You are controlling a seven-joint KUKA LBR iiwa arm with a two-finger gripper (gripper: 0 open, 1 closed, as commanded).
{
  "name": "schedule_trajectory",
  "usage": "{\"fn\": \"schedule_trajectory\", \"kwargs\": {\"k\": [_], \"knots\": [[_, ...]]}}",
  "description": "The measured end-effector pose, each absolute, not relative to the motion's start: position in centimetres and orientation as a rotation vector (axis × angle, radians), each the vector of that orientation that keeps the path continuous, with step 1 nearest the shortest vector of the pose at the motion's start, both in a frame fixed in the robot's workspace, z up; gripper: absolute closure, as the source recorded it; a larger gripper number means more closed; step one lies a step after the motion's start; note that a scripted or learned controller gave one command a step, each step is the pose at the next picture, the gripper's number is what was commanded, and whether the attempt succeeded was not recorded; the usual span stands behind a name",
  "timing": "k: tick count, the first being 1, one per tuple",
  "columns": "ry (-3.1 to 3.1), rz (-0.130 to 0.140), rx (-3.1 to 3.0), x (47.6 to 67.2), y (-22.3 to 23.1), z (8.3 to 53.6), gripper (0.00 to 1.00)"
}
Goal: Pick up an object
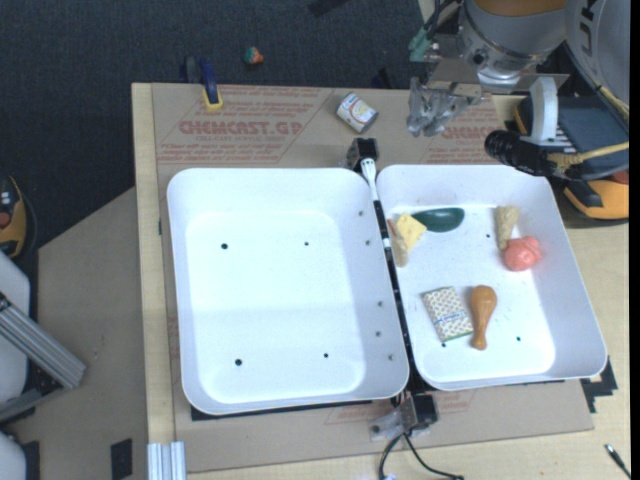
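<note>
Object: no single item was fixed by the task; the teal piece (438,219) and the yellow wedge (407,234) were judged the likeliest picks, being nearest the gripper.
Gripper: the gripper (432,118) was seen above the far rim of the right bin (570,298), over the board, with nothing between its fingers; how wide they stood could not be told.
Key relation: the teal piece lay almost straight toward the camera from the gripper, inside the bin's far left corner; its long axis ran across the bin, left to right.
Wedge: it was set just left of the teal piece, close against the wall shared with the left bin (200,268).
Other contents: a tan piece (506,223) and a pink lump (521,254) were seen touching near the right wall; a patterned block (446,313) and a drumstick (482,314) lay side by side nearer the camera.
Beyond the bins: a small box (356,112) was seen on the board.
Progress: nothing was judged lifted yet.
</note>
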State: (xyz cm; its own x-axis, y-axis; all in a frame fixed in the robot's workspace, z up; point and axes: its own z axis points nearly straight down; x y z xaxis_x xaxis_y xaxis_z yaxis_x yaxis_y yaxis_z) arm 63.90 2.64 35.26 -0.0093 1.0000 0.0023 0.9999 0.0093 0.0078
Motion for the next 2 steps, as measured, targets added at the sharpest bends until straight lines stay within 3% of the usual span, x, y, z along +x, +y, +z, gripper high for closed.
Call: {"fn": "schedule_trajectory", "kwargs": {"k": [1, 2], "knots": [[2.221, 0.004, 2.216, 63.9, 2.1, 36.0, 1.0], [2.239, -0.009, 2.217, 63.0, 12.8, 27.3, 1.0]]}}
